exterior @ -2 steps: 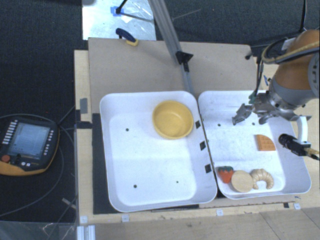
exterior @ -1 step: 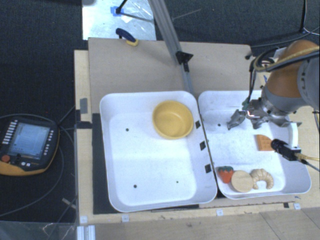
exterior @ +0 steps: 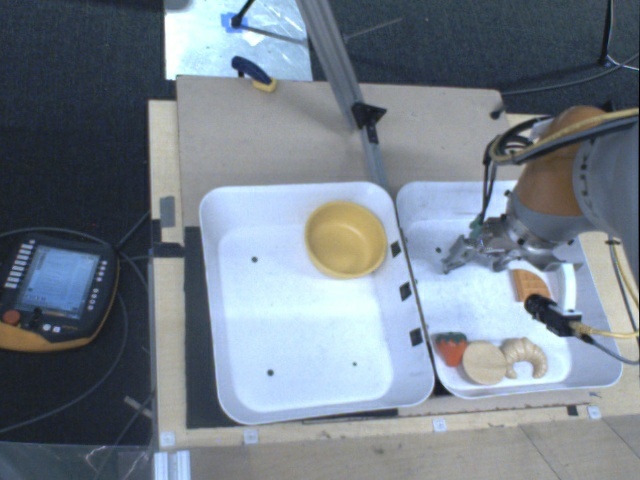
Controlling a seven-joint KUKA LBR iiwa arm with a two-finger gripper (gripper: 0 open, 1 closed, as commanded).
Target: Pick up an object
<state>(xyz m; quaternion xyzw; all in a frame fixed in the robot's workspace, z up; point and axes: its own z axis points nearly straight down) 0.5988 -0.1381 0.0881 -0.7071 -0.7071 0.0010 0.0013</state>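
Note:
My gripper (exterior: 458,255) hangs low over the bare floor in the left-middle part of the right bin (exterior: 425,208), with the grey arm and its orange band (exterior: 560,168) reaching in from the right. An orange wedge (exterior: 530,284) lies just to the gripper's right, partly under the wrist. Along the bin's near edge sit a red piece with a green top (exterior: 451,348), a round beige disc (exterior: 484,363) and a croissant-shaped thing (exterior: 527,357). A yellow bowl (exterior: 346,238) stands at the back right of the left bin (exterior: 230,298). I see nothing in the gripper.
A slanted metal pole (exterior: 335,53) comes down to the bench behind the bins. A blue and yellow clamp (exterior: 252,71) sits at the bench's far edge. A teach pendant (exterior: 52,293) lies on the floor to the left. A black cable plug (exterior: 548,313) hangs beside the wrist.

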